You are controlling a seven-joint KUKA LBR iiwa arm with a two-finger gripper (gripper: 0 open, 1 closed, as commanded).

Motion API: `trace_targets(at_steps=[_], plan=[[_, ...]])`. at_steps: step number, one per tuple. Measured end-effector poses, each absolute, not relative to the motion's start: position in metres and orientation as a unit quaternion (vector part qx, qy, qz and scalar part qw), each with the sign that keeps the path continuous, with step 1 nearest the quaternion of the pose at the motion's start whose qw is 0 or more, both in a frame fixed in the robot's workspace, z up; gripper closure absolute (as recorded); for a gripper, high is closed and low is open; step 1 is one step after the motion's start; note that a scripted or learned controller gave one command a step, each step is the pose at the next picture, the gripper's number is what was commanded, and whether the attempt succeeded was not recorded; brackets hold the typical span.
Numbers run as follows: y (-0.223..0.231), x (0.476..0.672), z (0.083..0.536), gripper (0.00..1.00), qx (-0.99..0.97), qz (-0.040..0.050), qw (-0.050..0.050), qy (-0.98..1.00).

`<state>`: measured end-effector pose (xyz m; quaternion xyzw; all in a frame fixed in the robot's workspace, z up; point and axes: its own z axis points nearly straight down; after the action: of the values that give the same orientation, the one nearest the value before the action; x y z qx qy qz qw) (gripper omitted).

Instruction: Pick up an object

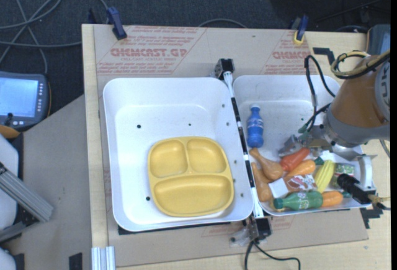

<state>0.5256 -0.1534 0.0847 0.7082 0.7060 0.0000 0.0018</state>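
Gripper (pixel 308 141) poised over the toy pile (pixel 301 179) in the right bin (pixel 273 92).
Toys lie just below-left of it; finger state cannot be told.

yellow tray (pixel 190 176), blue bottle (pixel 255 128), green bottle (pixel 300 202), white bins (pixel 167 95).

Two white bins – left bin (pixel 118 138), right bin (pixel 273 85); one yellow divided plate (pixel 189 175); one blue bottle (pixel 255 126); one green bottle (pixel 301 202) – one corn cob (pixel 324 174)
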Motion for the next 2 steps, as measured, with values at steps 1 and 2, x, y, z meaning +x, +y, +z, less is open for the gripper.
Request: trace_targets(at_steps=[1,2], plan=[[-0.209,0.518,0.085,0.00,0.708,-0.0004,0.002,0.706],[-0.180,0.478,0.085,0.00,0.707,0.0000,-0.002,0.707]])
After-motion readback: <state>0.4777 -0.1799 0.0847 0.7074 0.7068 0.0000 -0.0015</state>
